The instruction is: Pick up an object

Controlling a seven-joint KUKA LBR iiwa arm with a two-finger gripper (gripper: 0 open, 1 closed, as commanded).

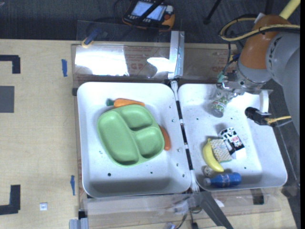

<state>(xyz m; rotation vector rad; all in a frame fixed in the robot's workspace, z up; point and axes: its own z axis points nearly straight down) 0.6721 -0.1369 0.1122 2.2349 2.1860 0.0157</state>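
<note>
My gripper (pixel 223 93) hangs over the back of the right bin (pixel 267 175), on the grey arm with its orange band (pixel 255 51). Directly under its tip is a small greenish-white cylindrical object (pixel 218 107); whether it is held or lies on the bin floor is unclear. Toward the front of the same bin lie a yellow banana (pixel 211 157), a patterned square pouch (pixel 221 150), a black-and-white packet (pixel 233 140) and a blue bottle (pixel 223 179).
The left bin (pixel 90 175) holds a green divided plate (pixel 128 135) with orange pieces at its back (pixel 127 102) and right side (pixel 166 140). A metal divider (pixel 183 137) separates the bins. A clear panel (pixel 124 61) stands behind them.
</note>
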